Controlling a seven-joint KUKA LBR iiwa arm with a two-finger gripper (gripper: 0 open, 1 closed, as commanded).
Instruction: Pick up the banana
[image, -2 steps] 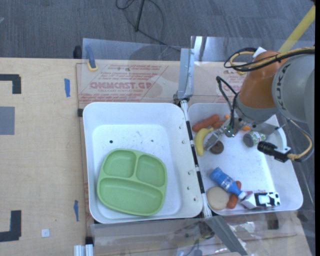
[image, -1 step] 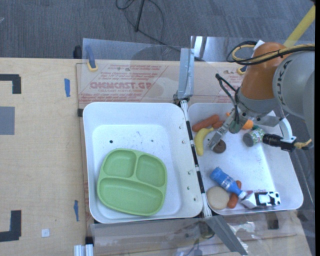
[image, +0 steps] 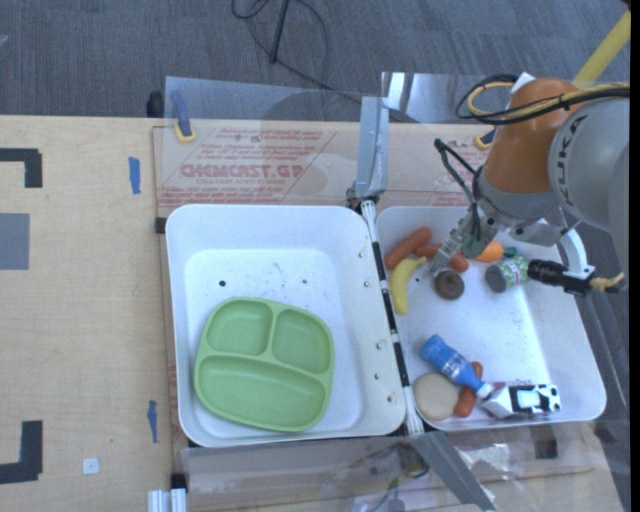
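Note:
The yellow banana (image: 401, 281) lies curved against the left wall of the right bin (image: 560, 340). A red-orange sausage-shaped piece (image: 410, 243) lies just above it. My gripper (image: 449, 250) hangs low over the top of the right bin, just right of the banana's upper end and apart from it. The grey arm with its orange band reaches in from the upper right. Nothing shows as held in the gripper.
A brown round piece (image: 448, 285), a small orange piece (image: 489, 251) and a silver can (image: 506, 273) lie close under the gripper. A blue bottle (image: 449, 360), a beige disc (image: 434, 397) and a black-and-white box (image: 521, 400) lie nearer the front. The left bin holds a green divided plate (image: 265, 362).

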